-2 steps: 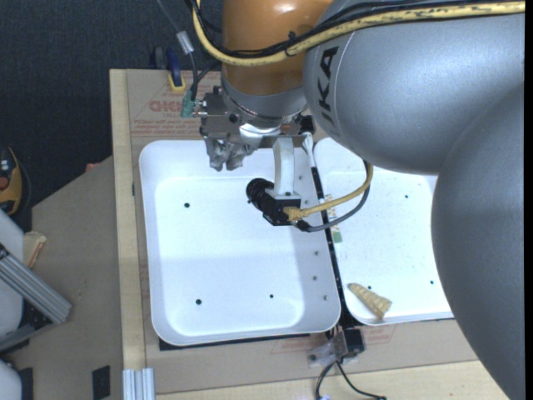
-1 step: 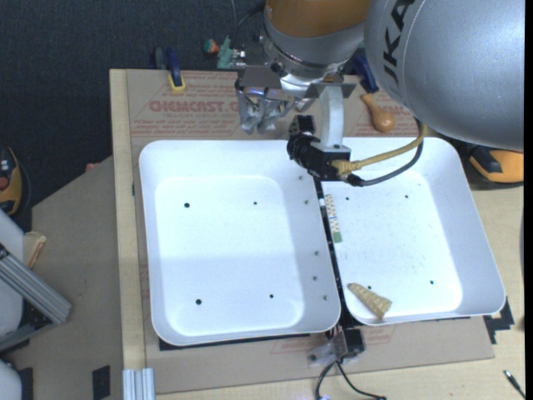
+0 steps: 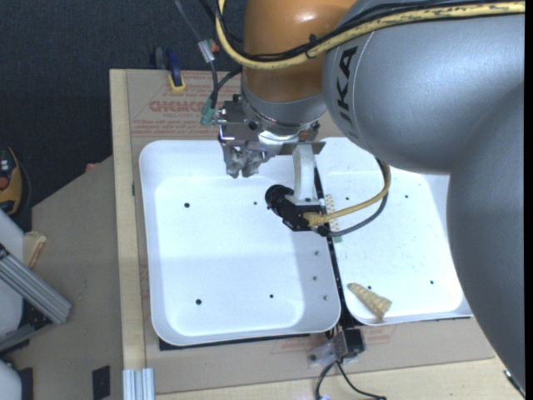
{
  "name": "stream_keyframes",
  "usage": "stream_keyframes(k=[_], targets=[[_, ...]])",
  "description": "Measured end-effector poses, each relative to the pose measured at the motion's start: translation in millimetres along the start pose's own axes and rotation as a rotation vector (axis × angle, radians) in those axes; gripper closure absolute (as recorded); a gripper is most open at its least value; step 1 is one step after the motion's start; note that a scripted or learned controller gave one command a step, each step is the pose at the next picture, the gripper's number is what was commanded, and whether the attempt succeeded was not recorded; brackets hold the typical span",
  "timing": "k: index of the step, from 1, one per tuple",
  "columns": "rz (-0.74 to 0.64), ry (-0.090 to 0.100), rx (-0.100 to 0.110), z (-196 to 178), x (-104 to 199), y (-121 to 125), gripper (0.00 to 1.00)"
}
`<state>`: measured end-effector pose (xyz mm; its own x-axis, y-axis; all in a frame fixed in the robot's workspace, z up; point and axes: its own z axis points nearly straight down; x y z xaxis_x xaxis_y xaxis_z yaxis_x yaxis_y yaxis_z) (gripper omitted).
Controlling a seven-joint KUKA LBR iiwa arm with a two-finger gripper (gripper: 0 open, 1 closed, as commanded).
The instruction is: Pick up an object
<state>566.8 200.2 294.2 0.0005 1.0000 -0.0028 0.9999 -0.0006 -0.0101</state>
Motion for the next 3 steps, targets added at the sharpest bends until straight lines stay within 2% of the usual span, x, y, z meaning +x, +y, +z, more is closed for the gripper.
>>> stream_keyframes(k=[1, 2, 3], targets=[[-0.003, 0.002, -0.003, 29.2, 25.6, -7.5, 1.0], [0.002, 0.005, -0.02, -52.9, -7.7, -17.2, 1.0], [-0.004, 0.001, -0.005, 32.1, 26.1, 28.3, 1.0]])
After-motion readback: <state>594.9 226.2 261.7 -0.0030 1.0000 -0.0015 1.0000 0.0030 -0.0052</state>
